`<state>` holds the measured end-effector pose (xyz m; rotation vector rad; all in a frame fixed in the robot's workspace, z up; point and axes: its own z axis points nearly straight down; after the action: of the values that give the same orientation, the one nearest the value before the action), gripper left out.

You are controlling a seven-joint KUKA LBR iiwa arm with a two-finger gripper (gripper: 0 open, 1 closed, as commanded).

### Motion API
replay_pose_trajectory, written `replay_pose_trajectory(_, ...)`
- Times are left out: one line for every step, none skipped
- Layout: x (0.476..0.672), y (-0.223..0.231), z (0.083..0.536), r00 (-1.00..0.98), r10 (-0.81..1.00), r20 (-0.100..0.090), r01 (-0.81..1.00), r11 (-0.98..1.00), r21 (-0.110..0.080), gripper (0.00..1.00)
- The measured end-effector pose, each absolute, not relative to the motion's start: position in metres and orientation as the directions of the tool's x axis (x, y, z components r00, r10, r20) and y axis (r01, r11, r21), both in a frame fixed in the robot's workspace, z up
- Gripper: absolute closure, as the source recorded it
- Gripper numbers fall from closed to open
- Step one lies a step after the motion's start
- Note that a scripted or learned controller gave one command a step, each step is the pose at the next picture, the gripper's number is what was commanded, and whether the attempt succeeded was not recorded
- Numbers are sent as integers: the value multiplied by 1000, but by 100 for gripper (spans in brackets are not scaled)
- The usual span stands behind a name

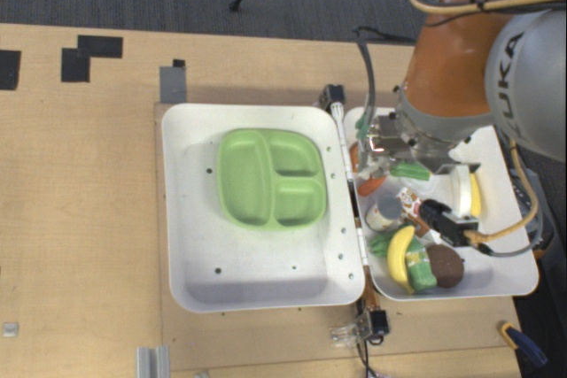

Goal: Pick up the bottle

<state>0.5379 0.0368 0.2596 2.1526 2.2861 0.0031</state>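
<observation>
The counter carries two shallow white bins side by side. The left bin holds a green divided plate and nothing that concerns the task. My arm, grey with the orange band, reaches in over the right bin and covers much of its upper half. My end effector sits low over the near-left part of that bin, in among the clutter; from this angle I cannot tell its state, and I see nothing I could confirm as gripped. Below it the bin shows a yellow banana, a brown rounded item, a second banana-like yellow piece at the right, a green item and a small greyish round object. The bottle: I cannot identify it with confidence. The greyish round object just below the end effector may be its cap or top seen end-on, but that is a judgement only. Assessment: approach into the correct bin appears done; a secure grasp is unverified, and the lift clear of the bin remains outstanding.
</observation>
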Motion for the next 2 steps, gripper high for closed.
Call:
replay_pose_trajectory(487, 128, 228, 15, 1000, 1, 1000, -15, -1, 100)
replay_pose_trajectory(488, 27, 265, -168, 986, -1, 986, 168, 4, 100)
